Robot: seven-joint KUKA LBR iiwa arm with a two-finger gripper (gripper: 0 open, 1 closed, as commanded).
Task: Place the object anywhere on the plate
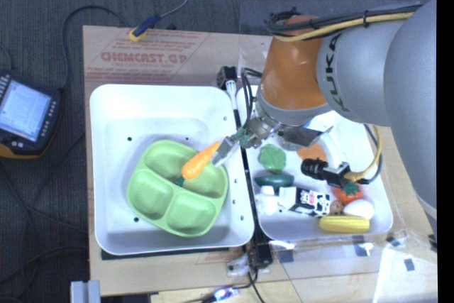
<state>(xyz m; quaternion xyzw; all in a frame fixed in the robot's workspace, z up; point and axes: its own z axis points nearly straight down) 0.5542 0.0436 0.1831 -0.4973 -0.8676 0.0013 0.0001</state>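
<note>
Camera view: the pincer [225, 147] grips the orange carrot [200, 160] at its upper end, just inside the left bin's [113, 110] right wall. Below-left of the pincer the carrot overhangs the green plate's [152, 191] upper-right compartment; open bin floor lies leftward.

The grey arm [383, 67] reaches in from the right, its broad link crossing the upper right corner, with the orange band [294, 71] just above the wrist. From the wrist the pincer [225, 150] slants down and to the left. Its slim fingers [230, 145] are closed on the thick end of an orange carrot [200, 160].
</note>
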